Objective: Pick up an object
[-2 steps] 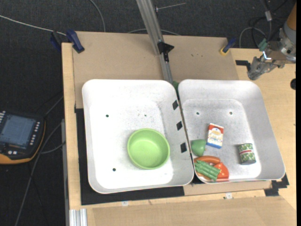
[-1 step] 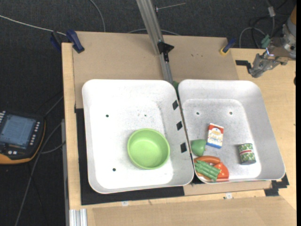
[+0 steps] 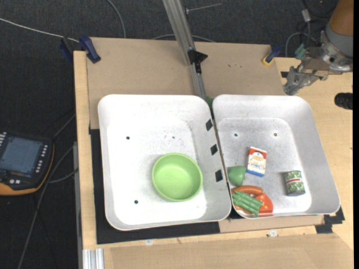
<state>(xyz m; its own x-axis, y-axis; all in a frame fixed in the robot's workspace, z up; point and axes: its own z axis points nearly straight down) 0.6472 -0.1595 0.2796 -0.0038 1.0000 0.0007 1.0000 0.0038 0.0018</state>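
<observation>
Vegetable plate (image 3: 252, 202) — beside green can (image 3: 293, 182).

My arm (image 3: 341, 24) at two o'clock, orange band over a grey wrist, dark cable at its side, pale metallic end effector (image 3: 295, 83), teal fitting beside it

Two bins sit side by side on the bench (image 3: 168, 66). A bowl (image 3: 176, 176) lies in the left bin (image 3: 123, 122), toward its front. In the right bin (image 3: 291, 114), a carton (image 3: 257, 161) stands mid-bin, a can (image 3: 294, 182) to its right, a round fruit (image 3: 236, 175) to its left, and a plate of vegetables (image 3: 252, 201) at the front.
</observation>
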